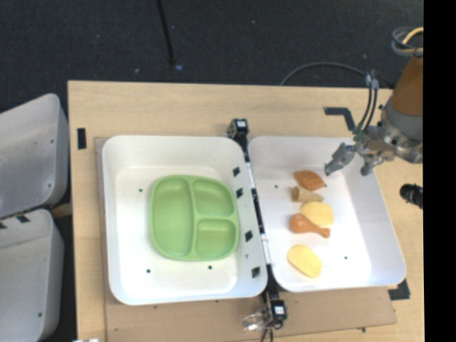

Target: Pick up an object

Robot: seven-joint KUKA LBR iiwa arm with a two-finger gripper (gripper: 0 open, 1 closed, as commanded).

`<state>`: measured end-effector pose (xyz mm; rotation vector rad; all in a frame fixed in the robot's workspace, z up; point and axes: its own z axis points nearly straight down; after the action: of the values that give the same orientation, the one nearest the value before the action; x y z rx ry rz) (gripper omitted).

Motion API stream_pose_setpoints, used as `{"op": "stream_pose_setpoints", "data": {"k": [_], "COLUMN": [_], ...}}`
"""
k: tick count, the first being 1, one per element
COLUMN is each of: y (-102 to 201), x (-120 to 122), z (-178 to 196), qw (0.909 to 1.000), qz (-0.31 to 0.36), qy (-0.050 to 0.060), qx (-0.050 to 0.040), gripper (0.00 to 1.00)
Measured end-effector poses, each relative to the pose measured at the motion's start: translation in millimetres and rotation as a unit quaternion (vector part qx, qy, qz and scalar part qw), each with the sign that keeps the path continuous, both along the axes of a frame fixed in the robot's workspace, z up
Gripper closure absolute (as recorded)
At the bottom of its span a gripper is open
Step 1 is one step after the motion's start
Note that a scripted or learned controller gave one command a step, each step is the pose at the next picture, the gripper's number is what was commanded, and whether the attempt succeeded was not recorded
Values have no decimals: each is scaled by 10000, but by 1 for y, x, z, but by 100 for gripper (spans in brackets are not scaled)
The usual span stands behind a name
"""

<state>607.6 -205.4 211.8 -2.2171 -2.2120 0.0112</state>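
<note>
Hovering above the far right part of the right bin (pixel 356 262), the gripper (pixel 353 159) is carrying nothing, and its two fingers are standing apart in a wide spread. The arm (pixel 406 98) is reaching in from the right side of this bin, so I judge that the approach step is in hand and no grasp is started yet.

The possible objects are lying together in the middle of the right bin: a brown piece (pixel 311 179) nearest to the gripper, a small tan block (pixel 305 194) touching it on the near side, then a yellow piece (pixel 317 213) sitting over an orange drumstick-shaped piece (pixel 305 224), and a yellow flat piece (pixel 305 261) a little apart, toward the near edge of the bin. They are looking like toy food.

The next move is calling for a shift toward the bin's middle, then a descent over one piece; the brown one is closest, but its neighbour is touching it.

To the left of the right bin, the left bin (pixel 128 276) is holding a green divided tray (pixel 194 217). No brand, label or writing is readable anywhere.
</note>
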Motion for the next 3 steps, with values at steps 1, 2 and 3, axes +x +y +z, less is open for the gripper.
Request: {"op": "stream_pose_setpoints", "data": {"k": [1,2,3], "y": [0,-4,-5], "x": [3,1,0], "z": [8,-54,-106], "qw": [10000,10000,10000], "qz": [19,12,4], "qy": [-65,-46,-53], "qx": [-15,-17,-19], "gripper": [0,0,0]}}
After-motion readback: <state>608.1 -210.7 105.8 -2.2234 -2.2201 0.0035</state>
